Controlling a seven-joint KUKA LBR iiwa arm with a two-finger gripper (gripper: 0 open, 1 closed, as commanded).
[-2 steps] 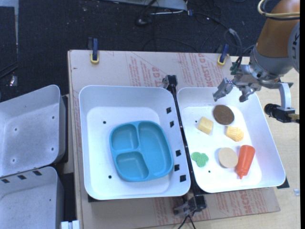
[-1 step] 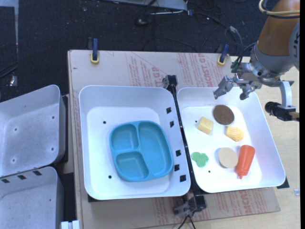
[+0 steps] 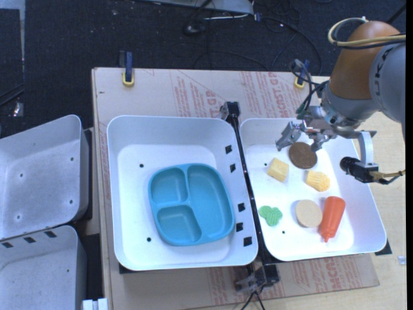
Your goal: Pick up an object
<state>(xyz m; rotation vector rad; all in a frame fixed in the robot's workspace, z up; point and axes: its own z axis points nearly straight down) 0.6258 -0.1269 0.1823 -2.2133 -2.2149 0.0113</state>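
Fingers: spread apart, gripping nothing, gripper (image 3: 303,134) just above the flat brown round disc (image 3: 302,155) at the right bin's twelve o'clock.
Left bin (image 3: 122,134): blue plastic three-compartment tray (image 3: 191,203) lies at centre, likely a drop spot.
Right bin (image 3: 368,237): pale yellow cheese block (image 3: 279,170) at ten o'clock; green broccoli-shaped piece (image 3: 271,215) at seven; beige round slice (image 3: 308,213) at six; yellow corn-like piece (image 3: 317,181) at centre; orange carrot-shaped toy (image 3: 332,217) at five. Loose spacing probably gives finger room.
Arm (image 3: 361,76): reaches from two o'clock, wrist tilted down toward the disc.
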